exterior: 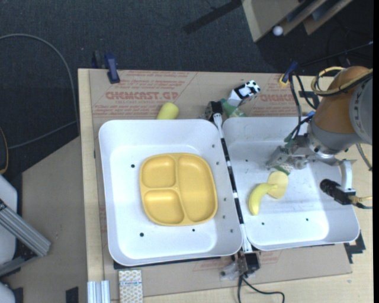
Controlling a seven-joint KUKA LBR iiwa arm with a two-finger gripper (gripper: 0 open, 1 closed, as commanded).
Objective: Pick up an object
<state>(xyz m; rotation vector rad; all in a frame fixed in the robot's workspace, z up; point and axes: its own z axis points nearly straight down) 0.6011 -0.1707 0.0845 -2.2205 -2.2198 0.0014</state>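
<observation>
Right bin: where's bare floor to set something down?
In the right bin, the floor is bare along the near wall and in the far corner beside the left bin. It's crowded mid-bin, where the gripper sits just above the yellow banana-shaped object.

A brown bench top (195, 83) printed with red lettering stands on dark grey carpet (47, 71). A thin cable (66, 56) loops over the carpet off the bench's left edge. Beyond the far right corner sits a tan box-like piece (284, 15). Near the bench's lower left corner lie pale metal rails (21, 228). Light is even.
</observation>
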